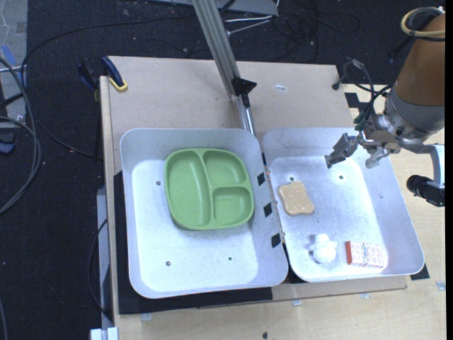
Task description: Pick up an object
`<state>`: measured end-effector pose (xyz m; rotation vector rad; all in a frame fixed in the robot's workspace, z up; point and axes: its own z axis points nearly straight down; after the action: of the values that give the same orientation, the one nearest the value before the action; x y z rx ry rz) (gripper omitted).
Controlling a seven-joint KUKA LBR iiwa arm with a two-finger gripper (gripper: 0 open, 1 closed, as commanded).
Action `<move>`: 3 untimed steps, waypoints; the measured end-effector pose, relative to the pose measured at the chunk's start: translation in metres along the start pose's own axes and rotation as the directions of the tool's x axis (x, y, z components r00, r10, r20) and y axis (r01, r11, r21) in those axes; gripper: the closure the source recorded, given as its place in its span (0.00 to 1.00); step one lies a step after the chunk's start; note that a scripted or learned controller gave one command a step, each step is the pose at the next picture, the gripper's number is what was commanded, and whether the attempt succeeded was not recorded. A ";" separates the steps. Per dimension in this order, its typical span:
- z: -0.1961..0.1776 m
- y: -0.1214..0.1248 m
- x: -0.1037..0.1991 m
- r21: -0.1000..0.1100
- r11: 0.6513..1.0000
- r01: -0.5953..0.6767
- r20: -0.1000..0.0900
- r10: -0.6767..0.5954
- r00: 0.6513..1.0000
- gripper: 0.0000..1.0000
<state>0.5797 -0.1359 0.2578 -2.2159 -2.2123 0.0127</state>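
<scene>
Hovering over the upper right part of the right bin, gripper with fingers spread wide, nothing between them. Lying below in that bin: tan bread slice near the left wall, small white object toward the front, red-and-white box just beside it. Resting in the left bin, green divided plate.

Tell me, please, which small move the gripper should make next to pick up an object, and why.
Probably it should move toward the bread slice and come down over it. The gripper hangs open over the far part of the right bin, with nothing between its fingers. The bread slice lies flat and apart from the white piece and the small box, and is nearest.
</scene>
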 end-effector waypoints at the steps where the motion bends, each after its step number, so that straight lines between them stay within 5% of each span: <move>1: -0.007 0.002 0.001 -0.013 1.000 0.003 0.002 -0.003 1.000 0.00; 3: 0.101 -0.002 0.005 -0.009 1.000 0.001 0.001 -0.001 1.000 0.00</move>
<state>0.5768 -0.1308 0.1572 -2.2196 -2.2187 0.0042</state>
